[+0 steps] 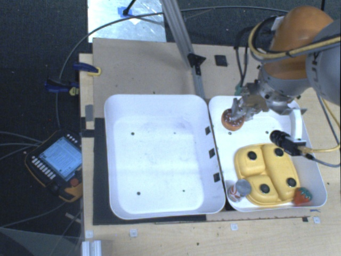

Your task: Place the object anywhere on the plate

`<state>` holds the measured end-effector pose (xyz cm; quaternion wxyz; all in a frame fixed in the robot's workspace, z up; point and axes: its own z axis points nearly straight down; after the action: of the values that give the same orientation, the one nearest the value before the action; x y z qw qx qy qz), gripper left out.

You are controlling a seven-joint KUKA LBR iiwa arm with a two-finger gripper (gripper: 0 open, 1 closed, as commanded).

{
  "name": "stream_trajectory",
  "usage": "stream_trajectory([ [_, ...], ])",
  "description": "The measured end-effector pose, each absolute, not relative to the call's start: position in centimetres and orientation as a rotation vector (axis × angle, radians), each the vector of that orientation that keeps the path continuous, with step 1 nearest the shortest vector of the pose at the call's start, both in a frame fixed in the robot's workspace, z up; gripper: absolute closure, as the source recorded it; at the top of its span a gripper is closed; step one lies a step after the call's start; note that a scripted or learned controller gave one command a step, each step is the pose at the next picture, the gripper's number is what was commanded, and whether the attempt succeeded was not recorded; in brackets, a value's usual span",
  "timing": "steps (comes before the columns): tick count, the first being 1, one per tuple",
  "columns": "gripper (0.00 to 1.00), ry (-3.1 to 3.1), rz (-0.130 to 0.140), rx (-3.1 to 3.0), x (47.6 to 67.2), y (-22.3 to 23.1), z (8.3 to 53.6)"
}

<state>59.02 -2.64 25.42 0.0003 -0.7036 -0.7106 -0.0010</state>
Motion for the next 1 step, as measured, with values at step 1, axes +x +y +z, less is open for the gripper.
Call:
stream_trajectory([
  [1, 1.00, -2.230, -0.002, -2.210, 58.03, 2.27, 23.74],
])
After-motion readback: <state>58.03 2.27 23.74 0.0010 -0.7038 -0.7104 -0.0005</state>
